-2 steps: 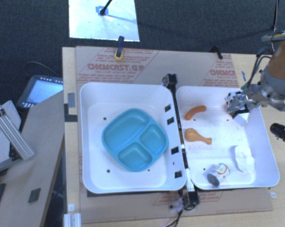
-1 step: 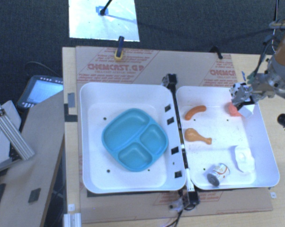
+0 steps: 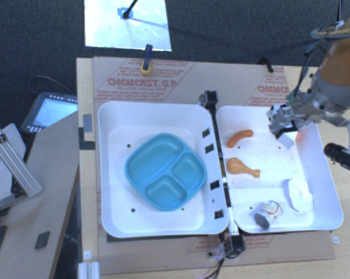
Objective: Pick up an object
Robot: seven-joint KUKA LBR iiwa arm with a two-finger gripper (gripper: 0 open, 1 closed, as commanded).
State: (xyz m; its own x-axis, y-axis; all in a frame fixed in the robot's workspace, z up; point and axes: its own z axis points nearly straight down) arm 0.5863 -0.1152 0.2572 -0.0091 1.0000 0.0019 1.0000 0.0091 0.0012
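An orange sausage lies in the right bin, just left of the claw; whether the claw's fingers are apart or together cannot be told. A chicken drumstick lies below-left of it, a blue divided plate farther left.

I'm looking down on two bins lying side by side on the bench. The left bin is holding a divided plate near its middle. In the right bin, a sausage is lying toward the back, with a drumstick just in front of it. A small can is sitting near the front edge, and a crumpled lump is resting to its right. The gripper is hanging over the back right part of that bin.
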